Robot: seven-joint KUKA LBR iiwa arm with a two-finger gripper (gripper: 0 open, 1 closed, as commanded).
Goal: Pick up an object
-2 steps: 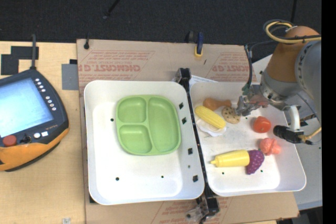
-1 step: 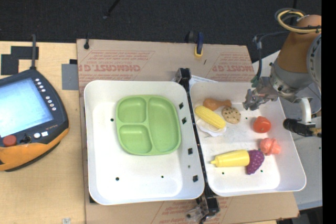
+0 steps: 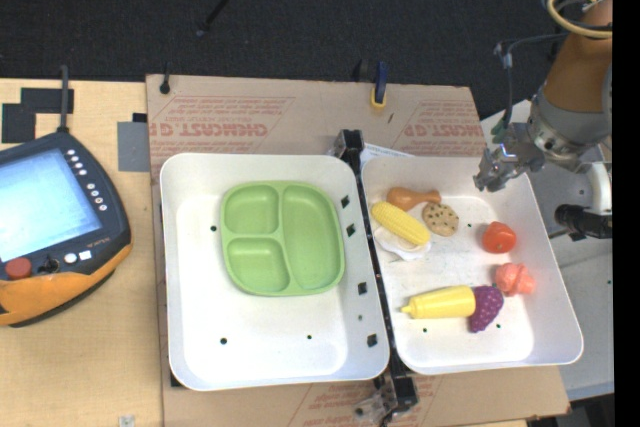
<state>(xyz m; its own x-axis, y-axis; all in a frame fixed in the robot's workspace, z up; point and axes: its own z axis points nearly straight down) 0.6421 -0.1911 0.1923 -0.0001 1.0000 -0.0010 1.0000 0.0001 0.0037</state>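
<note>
Cardboard covers our bench (image 3: 250, 110) under two white bins (image 3: 200, 335). Left of our fingers' (image 3: 492, 177) perch above the right bin's far edge, seven toy foods (image 3: 440, 303) lie; their opening we cannot tell.

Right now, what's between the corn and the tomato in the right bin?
In the camera view, the cookie sits between the corn and the tomato; then bare bin floor up to the tomato.

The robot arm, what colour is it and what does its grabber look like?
The arm has a rounded orange-brown section at the top and a grey metal wrist below it. A yellowish ring or cable loops around its upper end, and thin wires run beside it. The gripper is small, dark grey and made of metal; it's too small here to make out more.
</note>
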